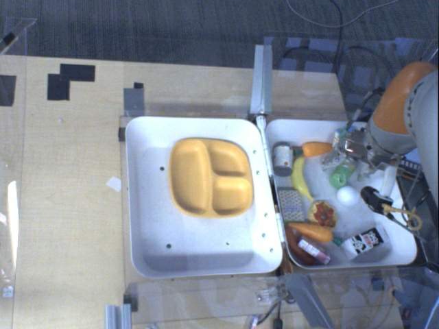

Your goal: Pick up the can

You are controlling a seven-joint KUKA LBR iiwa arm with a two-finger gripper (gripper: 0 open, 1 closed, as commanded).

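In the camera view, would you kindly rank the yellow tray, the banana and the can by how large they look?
1. Yellow tray, by far the largest.
2. Banana.
3. Can, somewhat smaller than the banana.

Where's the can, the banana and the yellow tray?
can (282, 158), camera view, on its side wall.
banana (301, 177), camera view, on its middle.
yellow tray (191, 177), camera view, inside its long left compartment.

grey arm (425, 108) with orange band, metallic gripper (346, 153), black cables
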